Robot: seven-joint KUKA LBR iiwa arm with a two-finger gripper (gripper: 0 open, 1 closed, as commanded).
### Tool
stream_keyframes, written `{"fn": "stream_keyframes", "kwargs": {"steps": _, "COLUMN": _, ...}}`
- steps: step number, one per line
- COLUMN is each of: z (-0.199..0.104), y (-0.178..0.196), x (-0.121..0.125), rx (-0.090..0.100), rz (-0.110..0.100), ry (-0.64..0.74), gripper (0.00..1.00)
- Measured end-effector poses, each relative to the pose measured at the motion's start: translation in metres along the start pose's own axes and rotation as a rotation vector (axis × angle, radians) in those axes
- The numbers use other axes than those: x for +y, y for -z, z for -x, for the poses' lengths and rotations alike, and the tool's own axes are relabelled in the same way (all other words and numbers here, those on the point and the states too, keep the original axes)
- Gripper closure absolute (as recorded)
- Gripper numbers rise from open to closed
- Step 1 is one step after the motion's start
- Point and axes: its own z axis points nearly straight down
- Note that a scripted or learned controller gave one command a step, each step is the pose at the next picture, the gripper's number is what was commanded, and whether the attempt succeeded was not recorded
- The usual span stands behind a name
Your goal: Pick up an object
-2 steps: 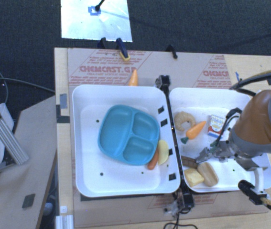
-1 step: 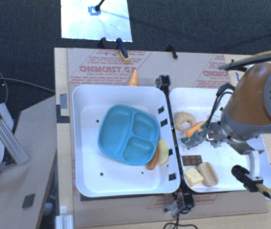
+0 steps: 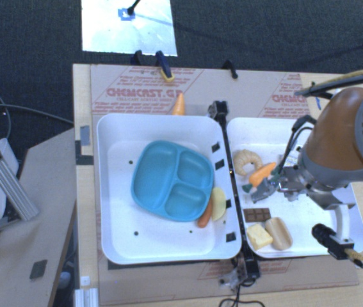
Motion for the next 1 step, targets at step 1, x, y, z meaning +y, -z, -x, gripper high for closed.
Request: {"fn": "stream_keyframes", "kwargs": {"steps": 1, "z": 0.0406, "y": -0.0921, "x": -0.0012, "rx": 0.000, "rz": -0.003, "ry": -0.003, "gripper": 0.00}}
